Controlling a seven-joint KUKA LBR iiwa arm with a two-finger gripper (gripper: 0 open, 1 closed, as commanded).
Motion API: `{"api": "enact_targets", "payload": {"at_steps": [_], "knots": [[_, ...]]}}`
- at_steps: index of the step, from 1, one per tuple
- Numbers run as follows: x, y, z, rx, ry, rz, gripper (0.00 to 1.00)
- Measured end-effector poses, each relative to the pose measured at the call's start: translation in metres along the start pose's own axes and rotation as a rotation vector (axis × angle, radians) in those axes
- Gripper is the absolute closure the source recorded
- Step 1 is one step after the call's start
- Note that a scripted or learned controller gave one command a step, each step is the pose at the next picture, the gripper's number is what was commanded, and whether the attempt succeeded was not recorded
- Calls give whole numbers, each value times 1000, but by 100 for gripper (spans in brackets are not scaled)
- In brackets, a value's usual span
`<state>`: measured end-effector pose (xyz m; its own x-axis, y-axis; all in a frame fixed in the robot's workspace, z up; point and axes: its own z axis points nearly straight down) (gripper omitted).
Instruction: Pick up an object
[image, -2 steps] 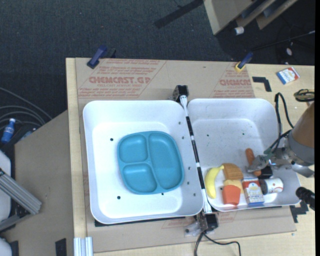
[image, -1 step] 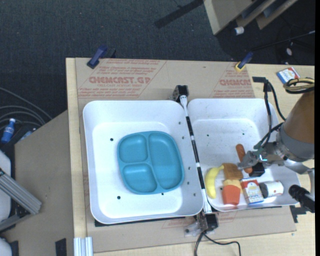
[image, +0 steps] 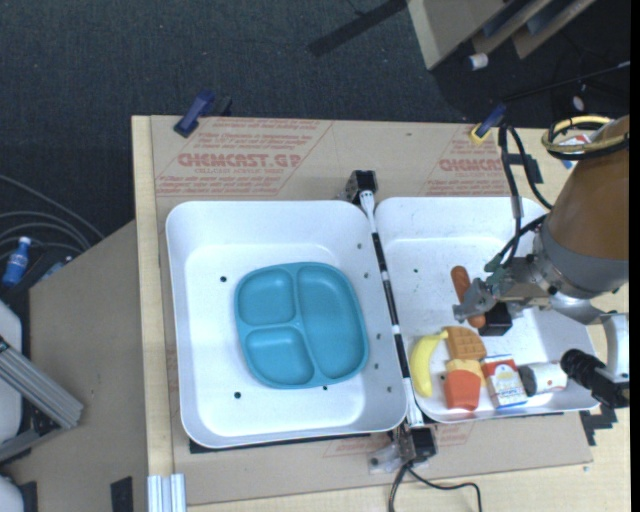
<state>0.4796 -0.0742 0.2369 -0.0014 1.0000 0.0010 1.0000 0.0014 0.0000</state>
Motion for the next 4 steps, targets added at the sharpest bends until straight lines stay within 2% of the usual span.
{"api": "enact_targets", "payload": {"at_steps": [1, 2, 3, 4], "knots": [[104, 0, -13, 1, 0, 0, 100], [46, 68, -29, -1, -2, 3, 100], [41, 7, -37, 3, -1, 2, 100], [-19, -1, -23, 3, 0, 3, 100]]}}
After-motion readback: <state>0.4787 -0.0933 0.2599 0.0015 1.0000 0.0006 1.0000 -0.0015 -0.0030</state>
